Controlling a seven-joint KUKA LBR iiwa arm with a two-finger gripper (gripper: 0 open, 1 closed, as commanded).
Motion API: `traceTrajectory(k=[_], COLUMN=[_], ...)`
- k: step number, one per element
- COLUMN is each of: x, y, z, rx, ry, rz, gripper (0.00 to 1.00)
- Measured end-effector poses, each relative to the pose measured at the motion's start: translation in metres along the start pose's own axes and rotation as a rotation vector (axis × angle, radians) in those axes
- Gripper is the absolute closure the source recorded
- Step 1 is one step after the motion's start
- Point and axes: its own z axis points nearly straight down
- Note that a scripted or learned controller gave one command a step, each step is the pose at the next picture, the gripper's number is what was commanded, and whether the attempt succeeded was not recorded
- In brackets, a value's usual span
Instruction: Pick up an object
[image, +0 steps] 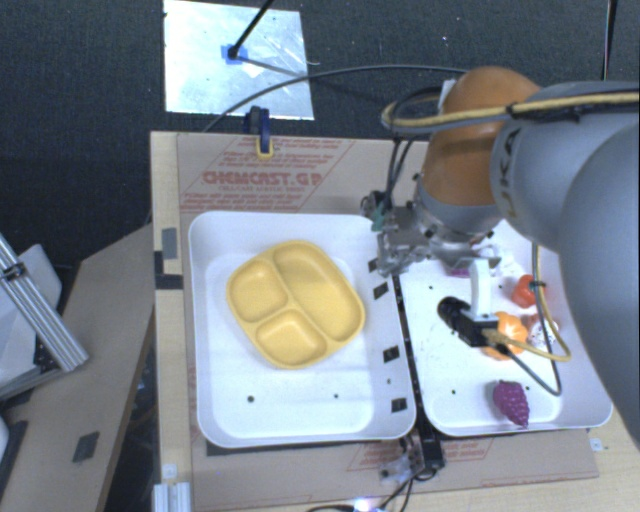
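Observation:
A yellow three-compartment plate (295, 302) lies in the left bin (215, 400). The right bin (450, 400) holds a purple bunch of grapes (510, 400) near its front, an orange item (510, 328) at mid right and a red-orange item (524, 291) behind it. A bit of pink (458, 268) peeks out under the wrist. My gripper (390, 255) hangs over the rear part of the divide between the two bins, beside the plate's far right corner. Nothing shows held in it.
The bulky grey arm with its orange band (470, 130) covers the right bin's back and right side. Brown cardboard (290, 170) lies under and behind the bins. A metal rail (40, 320) stands at the far left.

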Motion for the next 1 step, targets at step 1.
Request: traceTrajectory(k=[1], x=[0.0385], y=[0.0234], z=[0.0071], rx=[0.002], ry=[0.000], rz=[0.001], gripper=[1.00])
